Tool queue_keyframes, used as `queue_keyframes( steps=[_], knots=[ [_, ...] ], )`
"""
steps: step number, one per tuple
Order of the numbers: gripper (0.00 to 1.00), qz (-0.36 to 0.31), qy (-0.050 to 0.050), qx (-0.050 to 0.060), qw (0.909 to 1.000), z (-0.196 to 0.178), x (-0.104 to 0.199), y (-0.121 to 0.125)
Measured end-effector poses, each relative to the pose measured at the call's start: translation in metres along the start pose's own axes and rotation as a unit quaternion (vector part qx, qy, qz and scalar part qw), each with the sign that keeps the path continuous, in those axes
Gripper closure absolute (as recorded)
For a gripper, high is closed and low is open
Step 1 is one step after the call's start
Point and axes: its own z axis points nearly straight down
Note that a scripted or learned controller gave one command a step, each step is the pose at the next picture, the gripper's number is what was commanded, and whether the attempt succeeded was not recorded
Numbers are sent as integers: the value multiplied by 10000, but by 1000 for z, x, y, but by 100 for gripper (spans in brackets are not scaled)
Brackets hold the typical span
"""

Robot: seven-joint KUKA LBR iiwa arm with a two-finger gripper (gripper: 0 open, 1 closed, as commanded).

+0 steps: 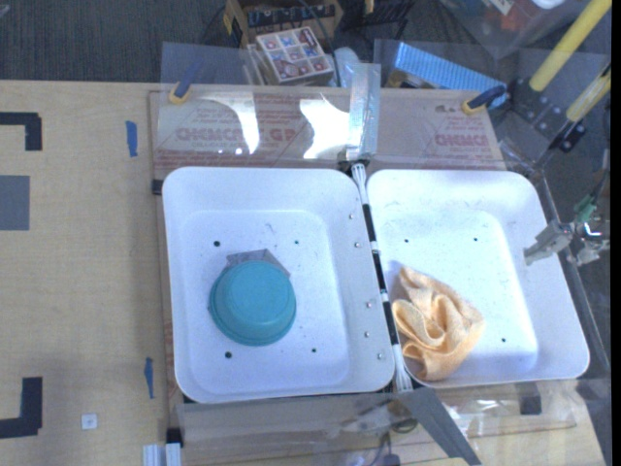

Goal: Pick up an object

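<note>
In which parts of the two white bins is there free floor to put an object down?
Left bin: free floor along the far wall and on the side toward the divider; the blue bowl takes the near-left middle. Right bin: the far half and the right side are bare; the orange cloth crowds the near-left corner. The gripper hangs at the right rim.

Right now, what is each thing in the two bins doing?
Blue bowl: upside down in the left bin, on a grey scrap.
Orange cloth: crumpled in the right bin, against its near-left corner.
Gripper: at the right bin's right edge, holding nothing I can see.
</note>
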Motion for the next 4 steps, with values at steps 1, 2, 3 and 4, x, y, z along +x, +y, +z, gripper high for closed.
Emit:
queue_keyframes(
  steps=[1,2,3,4],
  knots=[
    [0,-77,-3,-7,10000,51,46,18],
    [0,500,-10,-75,9987,157,85,-24],
    [100,516,-4,-101,9986,146,85,-23],
    [0,516,-6,-100,9986,146,84,-23]
  ],
)
